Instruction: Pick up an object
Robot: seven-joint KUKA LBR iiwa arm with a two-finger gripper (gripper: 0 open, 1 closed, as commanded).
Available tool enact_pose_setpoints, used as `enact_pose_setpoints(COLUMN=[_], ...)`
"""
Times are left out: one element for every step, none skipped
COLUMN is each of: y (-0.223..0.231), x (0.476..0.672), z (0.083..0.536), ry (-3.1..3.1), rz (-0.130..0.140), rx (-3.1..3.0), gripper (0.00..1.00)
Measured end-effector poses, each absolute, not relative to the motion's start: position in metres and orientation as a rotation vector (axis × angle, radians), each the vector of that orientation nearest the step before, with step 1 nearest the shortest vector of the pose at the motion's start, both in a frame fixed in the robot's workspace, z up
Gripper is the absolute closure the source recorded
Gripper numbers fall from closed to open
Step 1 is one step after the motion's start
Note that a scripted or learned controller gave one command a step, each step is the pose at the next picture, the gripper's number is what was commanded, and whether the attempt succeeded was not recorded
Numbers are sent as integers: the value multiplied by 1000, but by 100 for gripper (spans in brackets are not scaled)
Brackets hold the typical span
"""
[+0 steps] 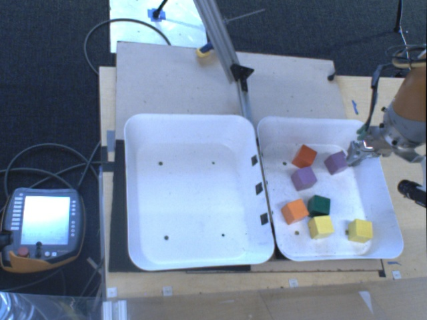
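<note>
Worktop (293, 79): pale board carrying two shallow white bins side by side.

Surroundings: a teach pendant (41, 229) with a lit screen is seen at 9 o'clock, off the worktop, with dark cables (40, 159) looped around it. A grey slanted pole (215, 25) crosses from 12 o'clock down to the seam between the bins, ending at a black clamp (241, 74). A small yellow item (204, 52) lies beside the pole at the board's far edge.

Left bin (140, 245): a plain white floor with four small dark dots is shown.

Right bin (390, 245): seven cubes are held. An orange cube (304, 157) sits toward 12 o'clock of the group; a purple cube (303, 178) lies just below it. A second purple cube (336, 162) is found at 2 o'clock, next to the hand. A second orange cube (294, 211) lies at 8 o'clock, with a dark green cube (319, 205) just beside it at its 3 o'clock. A yellow cube (321, 227) sits directly under the green one, touching or nearly so. Another yellow cube (360, 230) lies apart at 4 o'clock.

Arm (410, 112): entered from 3 o'clock, grey with an orange section. Its hand (355, 153) is lowered at the bin's 3 o'clock side, right against the second purple cube. The spread of the hand cannot be told, nor can any cube be seen gripped in it.
</note>
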State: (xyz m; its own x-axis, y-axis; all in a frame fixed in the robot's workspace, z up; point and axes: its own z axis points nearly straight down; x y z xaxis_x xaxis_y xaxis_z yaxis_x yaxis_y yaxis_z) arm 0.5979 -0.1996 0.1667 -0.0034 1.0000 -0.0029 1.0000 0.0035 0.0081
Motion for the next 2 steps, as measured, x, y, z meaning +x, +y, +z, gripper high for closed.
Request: enact_pose_setpoints(y=[-210, -210], x=[596, 598], z=[220, 274], ry=[2219, 2221], rz=[5, 6], rx=[2213, 2210], gripper=[100, 100])
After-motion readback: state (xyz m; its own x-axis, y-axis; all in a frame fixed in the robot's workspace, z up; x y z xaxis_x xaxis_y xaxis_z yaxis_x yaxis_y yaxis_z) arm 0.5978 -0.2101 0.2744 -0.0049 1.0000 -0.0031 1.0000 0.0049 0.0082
